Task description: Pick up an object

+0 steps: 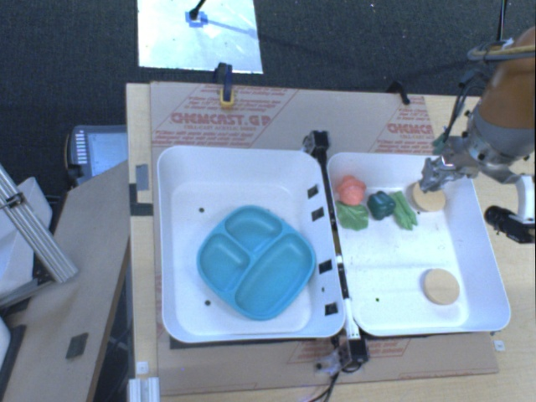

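Right bin (481,249): tan disc (440,286) nearest; orange ball (351,190), green pieces (353,217), teal block (381,204); pincer (435,177) above second disc (430,200), opening unclear. Left bin (180,224): blue plate (255,261).

Arm (507,99) reaches in from far right, orange band above wrist. Tool (435,177) hangs low at far right, pointing down.

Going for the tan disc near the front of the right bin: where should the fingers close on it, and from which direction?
Likely best straight from above, fingers closing across the rim at its widest. The tan disc lies flat on the right bin floor with open floor all around, so any approach angle across its round edge should work. The gripper is over at the far disc.
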`<state>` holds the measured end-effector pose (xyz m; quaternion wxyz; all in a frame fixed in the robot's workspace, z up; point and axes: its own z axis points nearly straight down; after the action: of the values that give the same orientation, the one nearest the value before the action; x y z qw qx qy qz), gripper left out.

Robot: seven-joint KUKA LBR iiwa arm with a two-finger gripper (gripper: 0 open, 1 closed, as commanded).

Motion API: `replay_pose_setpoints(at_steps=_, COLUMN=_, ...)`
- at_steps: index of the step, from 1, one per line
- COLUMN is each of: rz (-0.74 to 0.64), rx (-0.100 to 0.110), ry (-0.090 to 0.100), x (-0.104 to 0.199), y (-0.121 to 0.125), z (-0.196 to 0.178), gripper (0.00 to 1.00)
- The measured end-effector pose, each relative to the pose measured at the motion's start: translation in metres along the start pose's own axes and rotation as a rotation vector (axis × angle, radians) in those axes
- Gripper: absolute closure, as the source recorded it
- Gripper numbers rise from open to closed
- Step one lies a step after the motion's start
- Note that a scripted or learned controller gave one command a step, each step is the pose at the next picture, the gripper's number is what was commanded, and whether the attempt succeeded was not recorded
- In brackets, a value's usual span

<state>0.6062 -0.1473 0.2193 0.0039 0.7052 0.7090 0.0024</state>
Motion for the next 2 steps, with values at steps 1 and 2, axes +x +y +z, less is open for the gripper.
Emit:
replay_pose_setpoints(at_steps=1, rz=0.0, rx=0.005, ry=0.001, x=0.0, y=0.001, z=-0.015, gripper=1.0)
replay_pose_setpoints(at_steps=2, rz=-0.003, rx=0.008, ry=0.004, x=0.051, y=-0.005, z=-0.004, gripper=1.0)
